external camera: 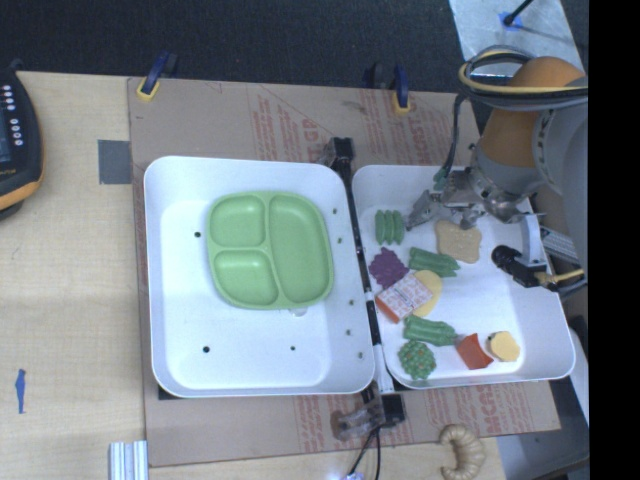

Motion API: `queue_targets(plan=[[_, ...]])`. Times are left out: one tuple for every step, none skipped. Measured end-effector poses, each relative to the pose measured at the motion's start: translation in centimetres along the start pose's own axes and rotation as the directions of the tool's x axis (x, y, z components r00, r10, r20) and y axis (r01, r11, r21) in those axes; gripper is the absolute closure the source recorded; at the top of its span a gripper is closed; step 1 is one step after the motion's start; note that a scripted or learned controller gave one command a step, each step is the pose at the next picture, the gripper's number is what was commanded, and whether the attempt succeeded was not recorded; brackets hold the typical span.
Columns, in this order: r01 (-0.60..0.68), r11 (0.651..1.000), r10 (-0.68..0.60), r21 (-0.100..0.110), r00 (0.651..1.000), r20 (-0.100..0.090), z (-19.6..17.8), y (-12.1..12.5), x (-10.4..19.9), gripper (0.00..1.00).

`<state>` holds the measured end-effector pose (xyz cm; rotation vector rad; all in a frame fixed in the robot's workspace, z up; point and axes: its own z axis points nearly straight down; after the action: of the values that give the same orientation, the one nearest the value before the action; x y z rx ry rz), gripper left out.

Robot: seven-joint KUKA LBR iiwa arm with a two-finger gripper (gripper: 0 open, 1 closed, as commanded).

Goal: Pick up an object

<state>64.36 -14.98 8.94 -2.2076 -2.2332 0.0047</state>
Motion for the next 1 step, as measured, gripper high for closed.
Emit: queue_targets(plan=[[-0.008,1.000,0.008,-0.003,1.000,0.001,-0.48,-7.84,2.72,0.00]])
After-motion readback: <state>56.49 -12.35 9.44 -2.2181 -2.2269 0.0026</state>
